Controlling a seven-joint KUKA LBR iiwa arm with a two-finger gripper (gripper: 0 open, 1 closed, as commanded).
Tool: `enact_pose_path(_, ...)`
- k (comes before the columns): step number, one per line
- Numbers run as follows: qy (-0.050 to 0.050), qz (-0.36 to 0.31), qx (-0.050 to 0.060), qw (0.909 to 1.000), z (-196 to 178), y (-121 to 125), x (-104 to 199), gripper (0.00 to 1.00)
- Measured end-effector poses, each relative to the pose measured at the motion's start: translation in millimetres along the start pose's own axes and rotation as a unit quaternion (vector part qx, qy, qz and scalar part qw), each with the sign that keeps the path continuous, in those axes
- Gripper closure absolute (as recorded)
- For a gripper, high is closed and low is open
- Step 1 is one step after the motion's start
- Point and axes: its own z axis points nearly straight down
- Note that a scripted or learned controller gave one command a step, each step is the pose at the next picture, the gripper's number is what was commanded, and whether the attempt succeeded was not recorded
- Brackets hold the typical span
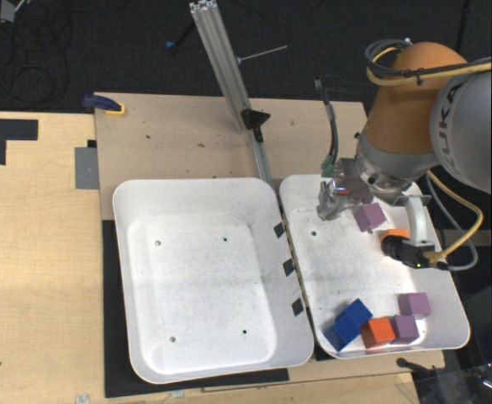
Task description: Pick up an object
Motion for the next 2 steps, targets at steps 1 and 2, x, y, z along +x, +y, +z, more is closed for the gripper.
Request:
enact_pose_path(1,0.000,-0.001,0.000,1.0000,4,-25,58,1.00)
enact_pose_path(2,0.000,-0.001,0.000,1.0000,12,-52,111,1.00)
